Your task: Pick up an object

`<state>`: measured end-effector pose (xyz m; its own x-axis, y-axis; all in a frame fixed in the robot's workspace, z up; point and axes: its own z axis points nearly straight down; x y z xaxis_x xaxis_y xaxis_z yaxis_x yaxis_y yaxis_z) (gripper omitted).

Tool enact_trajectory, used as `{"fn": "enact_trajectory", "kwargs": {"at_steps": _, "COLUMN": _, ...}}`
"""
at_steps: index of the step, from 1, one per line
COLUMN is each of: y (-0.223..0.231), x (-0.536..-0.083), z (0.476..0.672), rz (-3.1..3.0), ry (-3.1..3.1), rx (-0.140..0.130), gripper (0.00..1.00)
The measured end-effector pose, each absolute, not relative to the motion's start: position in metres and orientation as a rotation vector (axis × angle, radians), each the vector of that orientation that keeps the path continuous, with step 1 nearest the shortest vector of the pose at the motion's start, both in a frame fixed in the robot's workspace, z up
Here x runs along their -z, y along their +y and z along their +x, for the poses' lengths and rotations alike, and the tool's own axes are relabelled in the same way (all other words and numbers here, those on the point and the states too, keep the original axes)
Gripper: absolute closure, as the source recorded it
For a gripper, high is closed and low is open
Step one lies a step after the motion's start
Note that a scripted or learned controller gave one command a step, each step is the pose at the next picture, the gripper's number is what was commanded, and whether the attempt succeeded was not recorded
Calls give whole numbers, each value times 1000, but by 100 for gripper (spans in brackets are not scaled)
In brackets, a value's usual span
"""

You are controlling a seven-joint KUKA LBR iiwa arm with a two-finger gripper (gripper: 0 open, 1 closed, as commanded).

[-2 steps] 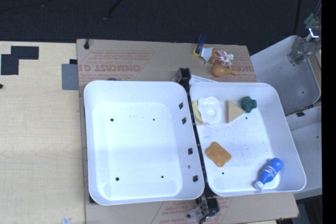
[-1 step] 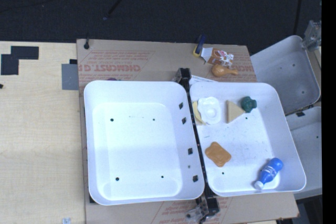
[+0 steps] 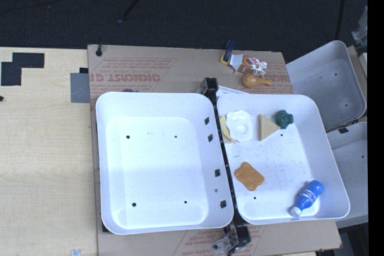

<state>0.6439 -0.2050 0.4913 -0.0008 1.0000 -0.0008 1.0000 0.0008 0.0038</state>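
The right bin (image 3: 324, 147) holds several small objects. A white fried-egg piece (image 3: 239, 126) lies at its upper left, partly over a yellowish slice (image 3: 224, 128). Beside it sits a tan wedge (image 3: 267, 127), and a dark green lump (image 3: 284, 119) touches the wedge's upper right. An orange-brown cookie-like square (image 3: 248, 176) lies lower in the bin. A blue and white bottle (image 3: 307, 198) rests on its side near the bottom right corner.
The left bin (image 3: 108, 129) sits beside the right one on a brown cardboard sheet (image 3: 156, 72). On the cardboard behind the bins lie an orange drumstick-shaped toy (image 3: 254, 81), a small red and white packet (image 3: 254, 63) and a blue and yellow item (image 3: 227, 53). Grey metal plates (image 3: 333, 78) stand at the right.
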Motion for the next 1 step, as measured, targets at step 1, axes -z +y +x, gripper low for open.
{"fn": "enact_trajectory", "kwargs": {"at_steps": 1, "y": -211, "x": -540, "z": 644, "rz": 2214, "ry": 2226, "rx": -1, "gripper": 100}}
